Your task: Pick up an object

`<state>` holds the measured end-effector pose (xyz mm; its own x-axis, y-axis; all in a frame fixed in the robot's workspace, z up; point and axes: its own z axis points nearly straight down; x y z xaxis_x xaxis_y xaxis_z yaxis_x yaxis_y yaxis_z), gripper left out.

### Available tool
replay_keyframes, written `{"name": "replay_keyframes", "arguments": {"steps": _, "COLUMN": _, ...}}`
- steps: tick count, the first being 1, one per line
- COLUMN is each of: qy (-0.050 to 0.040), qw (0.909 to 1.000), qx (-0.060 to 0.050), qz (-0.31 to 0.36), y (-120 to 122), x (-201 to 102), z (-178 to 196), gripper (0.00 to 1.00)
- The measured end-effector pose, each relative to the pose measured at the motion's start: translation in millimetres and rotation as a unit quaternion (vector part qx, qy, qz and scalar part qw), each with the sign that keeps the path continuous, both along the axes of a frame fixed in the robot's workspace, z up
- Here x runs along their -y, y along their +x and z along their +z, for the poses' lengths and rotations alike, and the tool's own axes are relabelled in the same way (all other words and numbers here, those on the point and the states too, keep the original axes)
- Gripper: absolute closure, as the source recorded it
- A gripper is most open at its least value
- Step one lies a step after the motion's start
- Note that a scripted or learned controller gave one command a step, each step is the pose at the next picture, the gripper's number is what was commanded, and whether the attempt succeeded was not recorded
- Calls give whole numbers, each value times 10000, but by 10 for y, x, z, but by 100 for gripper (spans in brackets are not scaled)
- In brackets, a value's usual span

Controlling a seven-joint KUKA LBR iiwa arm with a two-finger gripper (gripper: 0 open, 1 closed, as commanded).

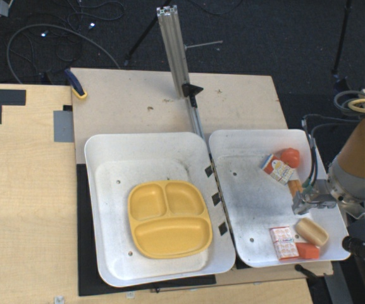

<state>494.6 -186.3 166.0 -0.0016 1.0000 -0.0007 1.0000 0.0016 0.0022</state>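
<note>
Bench (pixel 233 100) carried two white bins side by side; left bin (pixel 106 170) had a yellow divided plate (pixel 168 219) sitting roughly mid-bin, well apart from the action. Right bin (pixel 245 195) held all the candidates, clustered along its right side. Arm (pixel 359 157) came in from the right edge, gripper (pixel 309 201) low over the right bin near its right wall. Couldn't tell whether the fingers were apart or together, too small and dark against the bin, and nothing visibly sat between them, so I wouldn't call anything held. Nearest thing looked like the tan bun-shaped piece (pixel 312 231), just below the gripper toward the near edge of the bin, long axis running diagonally from upper left down to lower right. Beside it, the small red-and-white packet (pixel 284 242) with an orange piece (pixel 309 252) touching or nearly touching its right end. Above the gripper, toward the far side, the red ball-like item (pixel 290 157) and a red-and-white carton (pixel 279 168) lying against it. My read: the bun was the likely target, and the move hinged on a short shift toward the near edge plus a wrist turn to close across its narrow width.
</note>
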Motion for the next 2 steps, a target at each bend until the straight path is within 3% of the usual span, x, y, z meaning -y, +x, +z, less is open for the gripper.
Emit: {"name": "replay_keyframes", "arguments": {"steps": 2, "qy": -2, "qw": 10000, "qx": -3, "qz": 2, "y": 42, "x": 144, "z": 1014, "gripper": 100}}
